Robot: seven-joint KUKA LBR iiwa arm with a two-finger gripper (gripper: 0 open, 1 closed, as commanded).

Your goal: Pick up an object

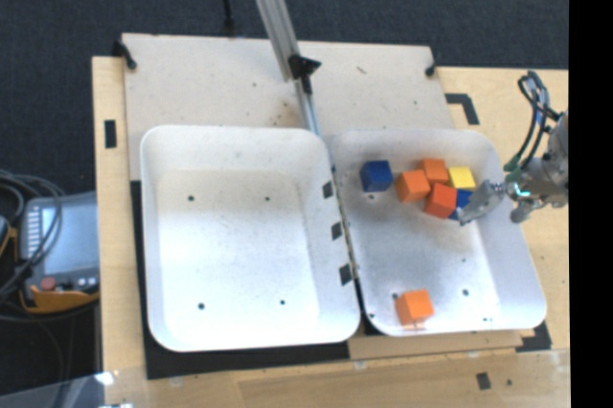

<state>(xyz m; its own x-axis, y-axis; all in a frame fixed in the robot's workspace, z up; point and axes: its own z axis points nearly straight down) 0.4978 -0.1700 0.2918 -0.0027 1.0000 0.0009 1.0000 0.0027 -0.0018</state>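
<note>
Bench of pale wood (105, 90) carries everything here, and on it sit two shallow white plastic bins side by side. The right-hand white bin (431, 253) is the landmark. The left-hand white bin (239, 234) lies just beside it, rims touching.

At that landmark bin's far right rim the grey arm (551, 169) reaches in, cut off by the frame so that little beyond its wrist and cabling can be made out. Its gripper (498, 195) hangs low over the rim, and whether it is open or closed I cannot tell (the parts blur into one grey shape).

In the landmark bin's upper half sits a tight cluster: a red-orange block (442, 200), two orange cubes (414, 185) and a yellow cube (462, 177), with a sliver of blue (465, 197) half hidden between them. A blue cube (376, 175) stands just apart on the side away from the arm. A lone orange cube (415, 306) rests near the bin's lower edge.

The gripper's tip looks to be touching the cluster beside the red-orange block. The likely trouble is crowding: blocks packed this closely leave no room to straddle one, so a closing grip may shove them aside or catch only a corner and slip.
</note>
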